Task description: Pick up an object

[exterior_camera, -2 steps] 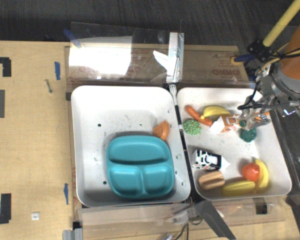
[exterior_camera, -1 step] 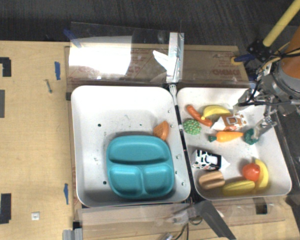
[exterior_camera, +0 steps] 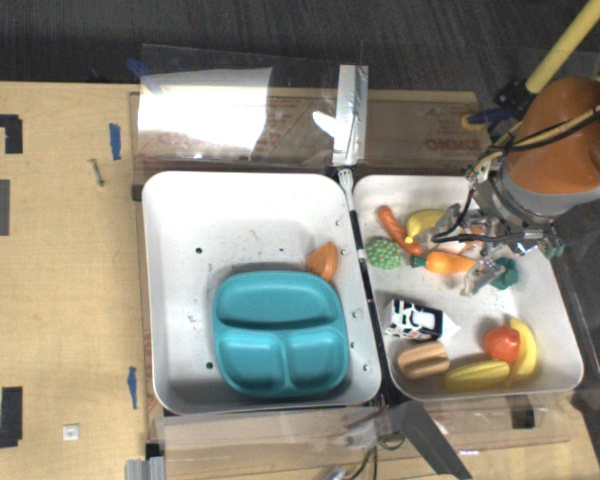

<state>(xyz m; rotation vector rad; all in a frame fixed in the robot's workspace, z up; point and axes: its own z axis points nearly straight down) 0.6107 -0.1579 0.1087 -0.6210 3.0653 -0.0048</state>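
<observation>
While the arm hangs over the right bin, we count toy foods scattered below it.

Starting at the left, we see the wooden worktop (exterior_camera: pixel 50 268), then the left bin (exterior_camera: pixel 180 208) holding a teal divided tray (exterior_camera: pixel 278 332) with a small orange piece (exterior_camera: pixel 323 261) just beside its upper right corner. In the right bin (exterior_camera: pixel 565 353) lie a green bumpy piece (exterior_camera: pixel 384 254), a carrot (exterior_camera: pixel 393 227), a yellow piece (exterior_camera: pixel 423 225), an orange piece (exterior_camera: pixel 450 263), a black-and-white item (exterior_camera: pixel 415 319), a hot dog (exterior_camera: pixel 421 359), a banana (exterior_camera: pixel 478 372) and a tomato (exterior_camera: pixel 501 343). The gripper (exterior_camera: pixel 485 258) sits low at the bin's upper right, near the orange piece; we cannot tell whether the jaws are parted or closed.
</observation>
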